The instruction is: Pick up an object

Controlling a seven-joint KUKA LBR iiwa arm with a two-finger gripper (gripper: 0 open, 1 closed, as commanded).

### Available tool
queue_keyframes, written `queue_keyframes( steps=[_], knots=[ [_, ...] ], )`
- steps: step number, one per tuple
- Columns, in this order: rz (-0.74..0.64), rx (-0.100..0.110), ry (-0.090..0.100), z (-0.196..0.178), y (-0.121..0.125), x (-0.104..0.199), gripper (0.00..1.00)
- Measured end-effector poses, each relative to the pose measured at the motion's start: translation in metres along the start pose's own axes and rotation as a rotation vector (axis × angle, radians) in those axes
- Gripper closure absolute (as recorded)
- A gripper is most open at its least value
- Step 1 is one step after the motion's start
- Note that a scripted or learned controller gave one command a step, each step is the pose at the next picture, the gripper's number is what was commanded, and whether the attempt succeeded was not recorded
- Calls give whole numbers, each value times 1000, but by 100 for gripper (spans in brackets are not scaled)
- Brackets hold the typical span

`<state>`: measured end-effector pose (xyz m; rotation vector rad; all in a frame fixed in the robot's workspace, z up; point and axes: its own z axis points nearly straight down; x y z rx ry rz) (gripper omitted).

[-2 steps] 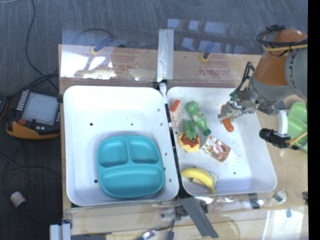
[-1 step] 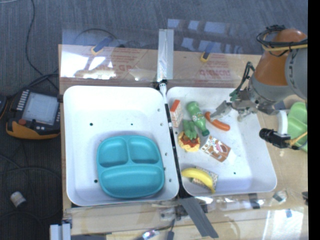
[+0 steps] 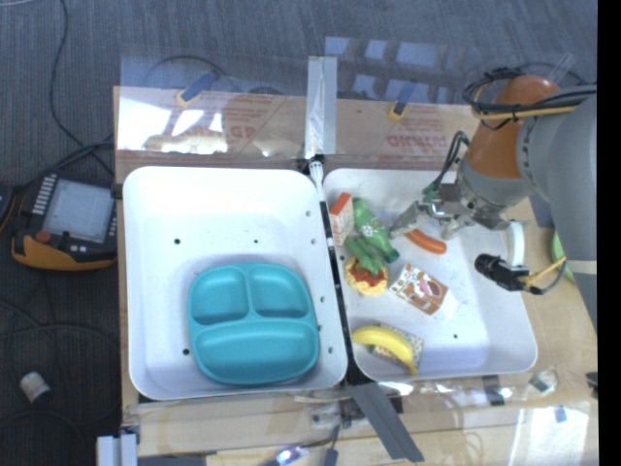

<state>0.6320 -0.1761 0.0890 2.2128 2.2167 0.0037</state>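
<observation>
Two bins sit on the table: the left bin [image 3: 155, 260] holds a teal tray [image 3: 254, 320], the right bin [image 3: 505, 343] a carrot [image 3: 427, 243], green toy [image 3: 369, 236], packet [image 3: 421, 290] and banana [image 3: 386, 344]. Pincer [image 3: 439, 212] hovers just above the carrot's upper end; whether released or clenched cannot be told. Risk: the narrow carrot may roll aside, or the neighbouring toy may foul the closing.

Bench [image 3: 146, 115] bears 2 white bins [image 3: 155, 260].
</observation>
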Motion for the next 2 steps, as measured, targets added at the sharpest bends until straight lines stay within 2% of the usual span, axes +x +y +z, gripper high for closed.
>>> queue_keyframes(
  steps=[1, 2],
  knots=[
    [0, -4, 4, -12, 2, 1, 100],
    [-296, 9, 6, -115, -45, 33, 100]
  ],
)
